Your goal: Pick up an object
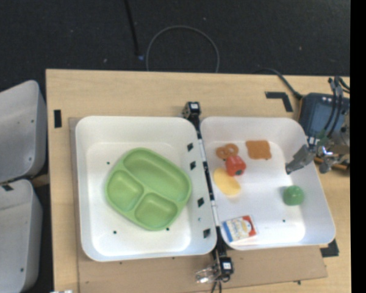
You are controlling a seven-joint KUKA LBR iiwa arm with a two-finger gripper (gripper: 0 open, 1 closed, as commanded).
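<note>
Camera view was taken with the gripper (297, 161) poised at the right bin's (317, 224) right rim, nothing seen between its fingers, though their opening could not be made out. Just below it, apart, the green ball (293, 195) lay loose and uncrowded, so it was judged the likeliest pick; the other items were clustered farther left of the gripper.

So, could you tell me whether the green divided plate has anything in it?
Empty: the green divided plate lies flat in the left bin, all three compartments showing bare green.
</note>
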